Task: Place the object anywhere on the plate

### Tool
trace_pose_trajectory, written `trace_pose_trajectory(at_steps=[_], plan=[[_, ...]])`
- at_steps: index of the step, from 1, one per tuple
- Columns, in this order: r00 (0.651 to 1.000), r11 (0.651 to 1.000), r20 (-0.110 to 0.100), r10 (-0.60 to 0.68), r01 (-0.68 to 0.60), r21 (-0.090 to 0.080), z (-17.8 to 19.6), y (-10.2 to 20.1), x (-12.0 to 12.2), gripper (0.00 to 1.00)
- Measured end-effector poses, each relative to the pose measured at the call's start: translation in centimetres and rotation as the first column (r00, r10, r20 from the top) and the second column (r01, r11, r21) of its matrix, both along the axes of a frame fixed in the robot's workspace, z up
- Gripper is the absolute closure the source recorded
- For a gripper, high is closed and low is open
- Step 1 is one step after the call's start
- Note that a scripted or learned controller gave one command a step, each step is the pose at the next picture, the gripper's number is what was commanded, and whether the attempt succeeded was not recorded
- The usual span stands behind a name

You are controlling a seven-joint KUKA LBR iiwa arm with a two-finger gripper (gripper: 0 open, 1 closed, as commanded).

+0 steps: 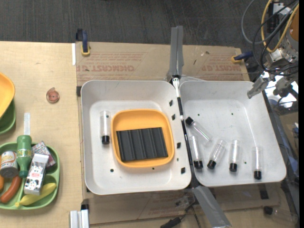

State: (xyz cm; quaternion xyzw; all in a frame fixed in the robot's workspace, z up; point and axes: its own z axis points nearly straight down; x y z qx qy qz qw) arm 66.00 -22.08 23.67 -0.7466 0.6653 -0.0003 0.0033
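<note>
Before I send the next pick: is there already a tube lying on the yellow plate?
No. The yellow plate holds a dark ridged block; the nearest tube lies beside it.

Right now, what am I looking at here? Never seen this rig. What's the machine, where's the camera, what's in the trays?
One fixed camera looks down at a slant on a bench. Two shallow white trays sit side by side. The left bin holds an orange plate with a dark ribbed block on it, and one clear tube beside the plate. The right bin holds five clear tubes with black caps. The robot arm's gripper hangs at the upper right, above that bin's far corner, with nothing visibly in it. Toy food on a green tray sits far left.
</note>
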Motion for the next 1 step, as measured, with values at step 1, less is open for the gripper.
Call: trace_pose_trajectory(at_steps=[1], plan=[[0.974, 0.974, -0.004, 0.225, -0.225, 0.001, -0.61, 4.17, -0.06, 0.0]])
